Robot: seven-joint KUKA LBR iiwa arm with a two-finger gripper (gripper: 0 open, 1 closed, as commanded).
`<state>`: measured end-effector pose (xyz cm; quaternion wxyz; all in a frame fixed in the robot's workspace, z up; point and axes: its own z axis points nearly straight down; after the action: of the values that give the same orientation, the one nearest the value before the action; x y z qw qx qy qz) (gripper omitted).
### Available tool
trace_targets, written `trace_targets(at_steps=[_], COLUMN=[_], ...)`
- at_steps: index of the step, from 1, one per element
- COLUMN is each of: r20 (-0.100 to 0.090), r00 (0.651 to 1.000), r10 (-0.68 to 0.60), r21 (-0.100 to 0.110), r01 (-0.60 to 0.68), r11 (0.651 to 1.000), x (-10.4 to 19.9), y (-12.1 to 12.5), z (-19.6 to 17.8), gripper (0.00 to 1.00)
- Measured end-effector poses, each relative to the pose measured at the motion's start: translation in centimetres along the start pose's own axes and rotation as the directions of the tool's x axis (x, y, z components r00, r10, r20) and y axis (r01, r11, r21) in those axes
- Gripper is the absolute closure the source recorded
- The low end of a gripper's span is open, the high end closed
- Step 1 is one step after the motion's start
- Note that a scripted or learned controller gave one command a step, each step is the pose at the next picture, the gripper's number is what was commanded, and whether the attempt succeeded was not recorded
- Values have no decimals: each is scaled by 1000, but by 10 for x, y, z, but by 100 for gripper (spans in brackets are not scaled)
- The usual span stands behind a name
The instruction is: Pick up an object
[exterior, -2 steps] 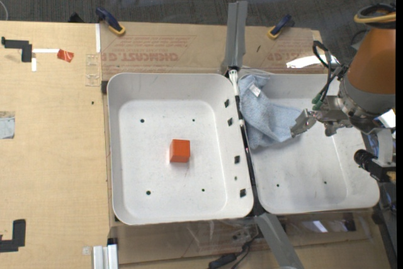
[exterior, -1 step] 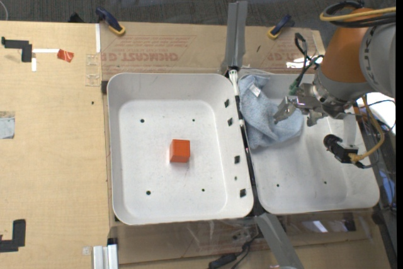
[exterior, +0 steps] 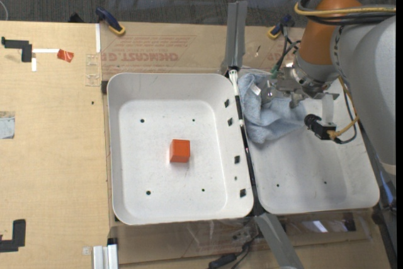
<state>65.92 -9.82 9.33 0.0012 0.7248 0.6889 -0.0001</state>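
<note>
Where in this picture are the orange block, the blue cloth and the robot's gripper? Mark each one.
orange block (exterior: 180, 151): camera view, on its top face.
blue cloth (exterior: 264, 115): camera view, on its crumpled middle.
gripper (exterior: 277, 92): camera view, at its tip above the cloth.

Wooden bench (exterior: 50, 154), two white bins side by side (left (exterior: 123, 154), right (exterior: 327, 189))
</note>
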Motion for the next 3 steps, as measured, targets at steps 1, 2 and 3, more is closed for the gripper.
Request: trace_targets(at_steps=[1, 2, 3], r20=[1, 0, 0], r00=[1000, 978, 999], r10=[-2, -207, -40], r21=[0, -1, 2], r01=[2, 207, 40], r11=[1000, 978, 999], x=[0, -26, 46], y=[0, 2, -3], z=[-10, -1, -98], gripper=[100, 100, 100])
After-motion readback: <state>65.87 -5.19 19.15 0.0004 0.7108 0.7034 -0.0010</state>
